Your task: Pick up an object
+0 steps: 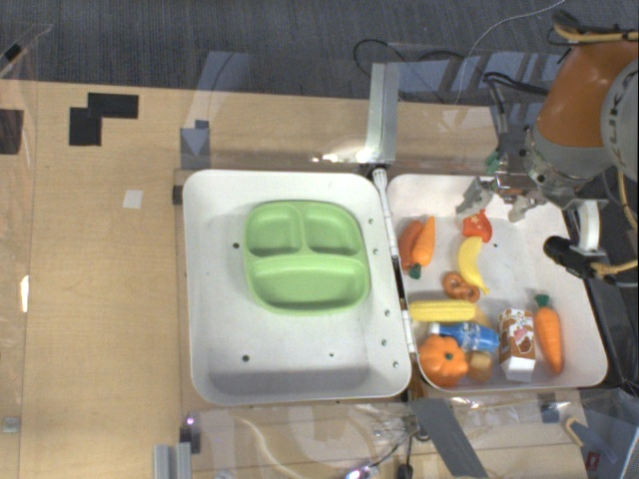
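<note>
My gripper (495, 206) hangs over the back of the right bin (589, 307), open, with its two fingers spread and nothing between them. A small red toy vegetable (477, 227) lies just in front of and slightly left of the fingertips. In front of that lies a yellow banana (470, 264). An orange carrot (419, 242) lies by the bin's left wall. Nearer the front are a brown pretzel-like piece (459, 286), a corn cob (442, 311), an orange pumpkin (444, 359), a small printed box (516, 332) and a second carrot (548, 337).
The left bin (215, 297) holds a green divided plate (305, 255). A metal divider rail (391, 267) runs between the two bins. The arm's orange band (584, 93) and grey wrist overhang the right bin's back right corner.
</note>
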Motion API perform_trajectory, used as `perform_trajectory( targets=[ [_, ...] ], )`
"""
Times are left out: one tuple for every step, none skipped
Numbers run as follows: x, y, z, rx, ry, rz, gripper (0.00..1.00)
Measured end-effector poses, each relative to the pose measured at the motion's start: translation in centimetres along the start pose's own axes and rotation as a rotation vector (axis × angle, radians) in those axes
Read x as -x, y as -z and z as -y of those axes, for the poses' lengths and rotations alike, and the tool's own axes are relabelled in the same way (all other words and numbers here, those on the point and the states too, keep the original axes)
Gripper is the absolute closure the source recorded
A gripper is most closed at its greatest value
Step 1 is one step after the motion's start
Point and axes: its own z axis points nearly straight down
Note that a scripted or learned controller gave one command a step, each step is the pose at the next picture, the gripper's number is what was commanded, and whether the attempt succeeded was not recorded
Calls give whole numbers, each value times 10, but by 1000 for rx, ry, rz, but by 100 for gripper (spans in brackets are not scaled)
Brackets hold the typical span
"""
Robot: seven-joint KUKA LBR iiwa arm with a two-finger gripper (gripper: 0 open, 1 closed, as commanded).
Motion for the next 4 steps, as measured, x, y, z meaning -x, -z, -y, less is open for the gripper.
perform_trajectory(
  targets=[
    [-8, -79, -7, 20, 140, 5, 0],
    [1, -95, 33, 10, 251, 2, 0],
    [-1, -82, 30, 16, 252, 0, 100],
    [-76, 2, -25, 6, 233, 0, 100]
  ],
)
